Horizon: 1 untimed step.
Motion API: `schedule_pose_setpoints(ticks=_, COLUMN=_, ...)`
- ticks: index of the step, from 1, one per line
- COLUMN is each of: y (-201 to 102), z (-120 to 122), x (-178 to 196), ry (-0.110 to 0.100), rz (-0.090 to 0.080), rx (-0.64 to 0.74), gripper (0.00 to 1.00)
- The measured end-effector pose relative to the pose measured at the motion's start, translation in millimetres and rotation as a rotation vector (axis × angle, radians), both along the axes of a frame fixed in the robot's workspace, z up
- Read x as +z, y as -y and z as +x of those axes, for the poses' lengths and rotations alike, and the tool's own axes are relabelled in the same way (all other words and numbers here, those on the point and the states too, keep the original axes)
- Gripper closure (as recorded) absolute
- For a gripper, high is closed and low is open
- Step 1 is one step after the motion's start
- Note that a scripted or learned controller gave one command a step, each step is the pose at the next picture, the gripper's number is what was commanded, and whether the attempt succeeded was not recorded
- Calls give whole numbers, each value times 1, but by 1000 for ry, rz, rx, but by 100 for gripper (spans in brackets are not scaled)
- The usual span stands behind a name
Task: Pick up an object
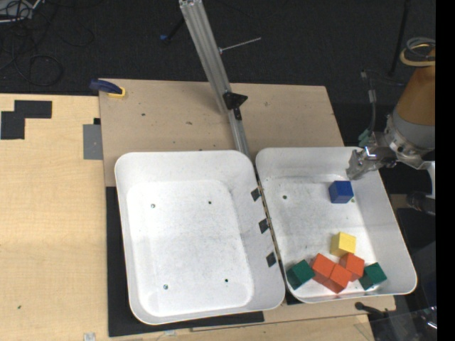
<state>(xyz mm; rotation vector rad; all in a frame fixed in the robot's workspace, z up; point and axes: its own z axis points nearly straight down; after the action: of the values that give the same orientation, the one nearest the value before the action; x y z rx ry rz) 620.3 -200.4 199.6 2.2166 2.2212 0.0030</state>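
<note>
The right bin (306, 169) holds a blue cube (341, 191) near its far right side. Close to the bin's front edge lies a cluster: a yellow cube (345, 243), orange blocks (335, 271), and two green blocks (300, 273) (372, 275). My gripper (357, 163) hangs over the bin's far right corner, just above and to the right of the blue cube, and it holds nothing that I can see. Its fingers are too small and dim to read.
The left bin (186, 233) sits beside the right one, with black clips (261, 225) along the shared rim. A slanted aluminium rail (213, 62) rises behind the bins. The arm's wrist (416, 119) comes in from the right.
</note>
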Motion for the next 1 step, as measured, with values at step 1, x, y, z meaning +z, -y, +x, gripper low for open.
schedule_pose_setpoints(ticks=1, y=0, z=6, x=44, ry=0, rz=0, rx=-1, gripper=100)
